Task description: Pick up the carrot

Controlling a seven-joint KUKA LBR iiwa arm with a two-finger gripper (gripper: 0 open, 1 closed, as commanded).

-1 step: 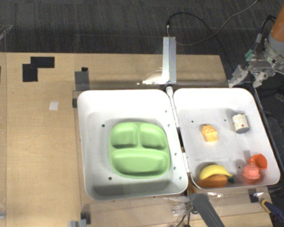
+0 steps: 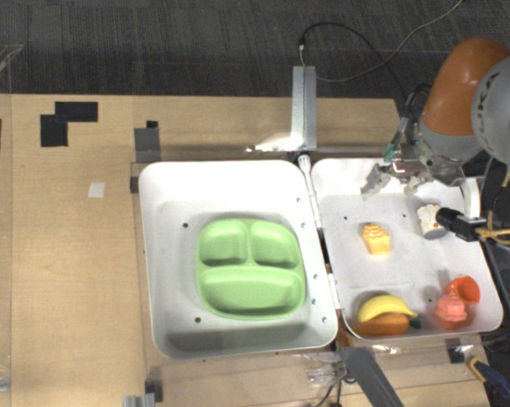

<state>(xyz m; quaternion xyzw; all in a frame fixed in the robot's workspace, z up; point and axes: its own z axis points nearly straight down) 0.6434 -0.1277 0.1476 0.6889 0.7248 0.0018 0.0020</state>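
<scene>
1. Two white bins (image 2: 160, 245) share the worktop; the left carries a green tray (image 2: 249, 268), out of play.
2. End effector (image 2: 380, 178) hovers upper right, empty; its opening I cannot tell.
3. Carrot (image 2: 385, 323) lies bottom right, against the banana (image 2: 384, 306), awkward to isolate.

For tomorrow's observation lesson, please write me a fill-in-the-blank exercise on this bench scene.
1. The green tray lies in the ____ bin.
2. The carrot lies touching the ____.
3. The pincer hovers near the right bin's ____ edge.

Missing words: left; banana; far
</scene>
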